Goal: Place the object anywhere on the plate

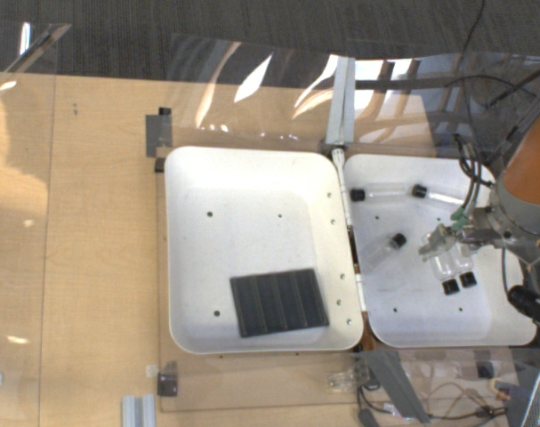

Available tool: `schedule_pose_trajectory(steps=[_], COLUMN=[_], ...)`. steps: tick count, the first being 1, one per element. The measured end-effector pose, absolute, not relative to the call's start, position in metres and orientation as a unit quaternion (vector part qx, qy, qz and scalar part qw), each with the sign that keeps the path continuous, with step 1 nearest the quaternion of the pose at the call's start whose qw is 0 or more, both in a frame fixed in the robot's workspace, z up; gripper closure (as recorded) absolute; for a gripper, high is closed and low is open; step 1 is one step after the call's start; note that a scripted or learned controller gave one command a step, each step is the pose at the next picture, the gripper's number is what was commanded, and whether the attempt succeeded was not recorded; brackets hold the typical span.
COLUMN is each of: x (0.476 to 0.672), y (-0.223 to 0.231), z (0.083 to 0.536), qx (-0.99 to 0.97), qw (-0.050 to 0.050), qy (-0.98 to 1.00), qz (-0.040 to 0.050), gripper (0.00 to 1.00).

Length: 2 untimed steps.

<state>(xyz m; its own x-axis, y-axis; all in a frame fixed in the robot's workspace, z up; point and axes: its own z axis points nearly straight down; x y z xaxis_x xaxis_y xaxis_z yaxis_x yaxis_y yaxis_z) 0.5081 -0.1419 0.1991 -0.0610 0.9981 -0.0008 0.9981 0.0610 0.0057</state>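
White bins: you've got two side by side; the left bin holds the plate, the right bin sits just right of the plate's bin, rims touching
Plate: dark grey ribbed slab, lying flat in the left bin's near right corner, nothing on it
Gripper: your gripper hangs over the right bin, well right of the plate and a bit farther back
Jaws: honestly can't tell if they're spread or pressed together, that end is pale and see-through-ish against the white floor, so I can't say it's pinching anything
Arm: grey, with the orange band far right of the plate
Task's thing: all the loose bits are right of the plate, none touching it
Long tubes: two clear ones with black caps and, far side of the right bin
Small vial: black-capped, closest loose piece to the plate, between it and the gripper
Black caps: a pair just on the near side of the gripper; touching it or not, can't tell
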Motion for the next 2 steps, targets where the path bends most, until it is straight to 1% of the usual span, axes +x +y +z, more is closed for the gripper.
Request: schedule_pose_trajectory(steps=[1, 2], x=[0.586, 0.641], y=[-0.065, -0.011], z=[0.184, 0.294], qx=[0.704, 0.76], qw=[0.001, 0.002], qy=[0.71, 0.65], qz=[0.0011, 0.0022], gripper=[1.0, 1.0])
